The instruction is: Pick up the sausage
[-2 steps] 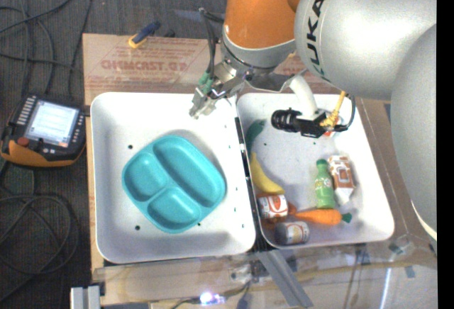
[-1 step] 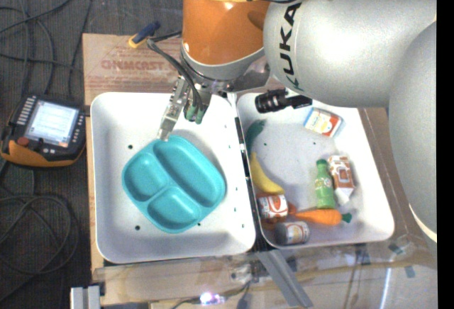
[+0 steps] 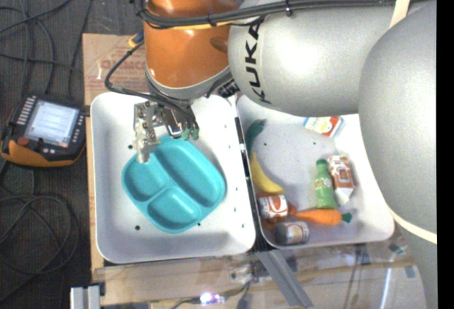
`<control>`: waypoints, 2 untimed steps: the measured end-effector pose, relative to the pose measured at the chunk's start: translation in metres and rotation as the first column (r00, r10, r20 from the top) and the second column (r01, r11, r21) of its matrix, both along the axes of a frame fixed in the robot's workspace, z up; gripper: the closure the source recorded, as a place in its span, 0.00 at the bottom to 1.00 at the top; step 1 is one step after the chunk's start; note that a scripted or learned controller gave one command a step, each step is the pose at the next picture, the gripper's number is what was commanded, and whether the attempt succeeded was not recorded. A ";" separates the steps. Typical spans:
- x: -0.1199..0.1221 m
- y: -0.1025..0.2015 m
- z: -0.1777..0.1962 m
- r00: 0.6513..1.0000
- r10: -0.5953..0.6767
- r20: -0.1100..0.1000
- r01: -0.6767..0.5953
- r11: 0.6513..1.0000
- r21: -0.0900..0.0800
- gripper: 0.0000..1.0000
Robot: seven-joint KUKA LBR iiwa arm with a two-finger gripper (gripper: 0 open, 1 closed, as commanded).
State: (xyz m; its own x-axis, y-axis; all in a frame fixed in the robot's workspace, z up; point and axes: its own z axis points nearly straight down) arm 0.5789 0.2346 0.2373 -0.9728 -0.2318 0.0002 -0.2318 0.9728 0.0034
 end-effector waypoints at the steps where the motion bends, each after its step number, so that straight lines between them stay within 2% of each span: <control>1: 0.043 -0.003 0.001 0.931 0.364 0.004 -0.364 0.931 0.001 1.00; 2: 0.090 0.000 -0.008 0.792 0.610 0.007 -0.611 0.792 0.000 1.00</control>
State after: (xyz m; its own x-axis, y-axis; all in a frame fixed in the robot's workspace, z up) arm 0.6686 0.2343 0.2290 -0.6289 -0.7775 -0.0064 -0.7775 0.6289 0.0018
